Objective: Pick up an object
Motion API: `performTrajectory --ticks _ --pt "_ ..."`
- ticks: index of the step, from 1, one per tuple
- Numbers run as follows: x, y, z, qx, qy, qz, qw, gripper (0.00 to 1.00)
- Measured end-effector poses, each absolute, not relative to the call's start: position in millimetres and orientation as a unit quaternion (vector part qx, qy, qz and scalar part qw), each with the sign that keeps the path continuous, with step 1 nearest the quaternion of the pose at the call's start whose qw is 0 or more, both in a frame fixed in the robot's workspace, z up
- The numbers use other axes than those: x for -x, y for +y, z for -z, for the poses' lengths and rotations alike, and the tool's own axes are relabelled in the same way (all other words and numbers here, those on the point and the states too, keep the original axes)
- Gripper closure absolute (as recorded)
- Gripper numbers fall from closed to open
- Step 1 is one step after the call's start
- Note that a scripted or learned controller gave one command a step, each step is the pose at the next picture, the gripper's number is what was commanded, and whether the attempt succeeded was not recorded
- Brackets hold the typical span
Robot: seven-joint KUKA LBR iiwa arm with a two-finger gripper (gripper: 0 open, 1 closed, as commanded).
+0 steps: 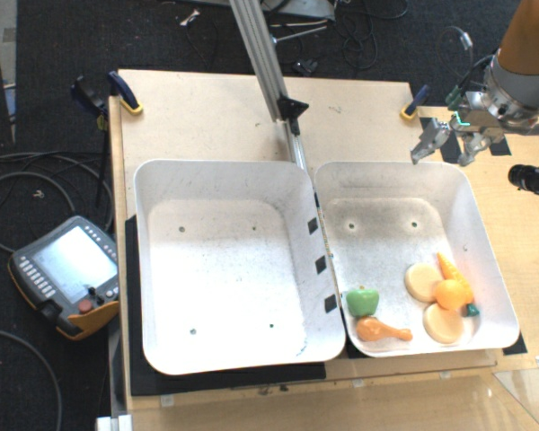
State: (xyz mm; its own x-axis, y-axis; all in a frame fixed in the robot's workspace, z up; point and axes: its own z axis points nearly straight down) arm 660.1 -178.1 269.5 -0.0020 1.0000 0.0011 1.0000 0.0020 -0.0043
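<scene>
My gripper (447, 147) hangs above the far right rim of the right bin (386, 209), fingers spread open with nothing between them. In the bin's near right corner lie a green apple-like piece (363, 301), an orange drumstick-shaped piece (382, 331), two pale round slices (423, 282) (444, 324), an orange ball (452, 294) and a small carrot (446, 266). The gripper is well away from these objects, at the far end of the bin.
The left bin (220, 259) sits beside the right one. A slanted metal pole (262, 48) crosses the back of the bench. Yellow clamps (128, 101) (410, 109) hold the board. A teach pendant (63, 277) lies on the floor at left.
</scene>
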Motion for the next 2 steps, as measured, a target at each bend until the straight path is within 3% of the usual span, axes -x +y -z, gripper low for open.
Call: performTrajectory --ticks 1,2 --pt "-660.5 -178 -272 0.706 -0.708 -0.0006 0.000 0.00" --pt "-651.8 -171 -219 0.707 -0.707 -0.0016 0.002 0.00"
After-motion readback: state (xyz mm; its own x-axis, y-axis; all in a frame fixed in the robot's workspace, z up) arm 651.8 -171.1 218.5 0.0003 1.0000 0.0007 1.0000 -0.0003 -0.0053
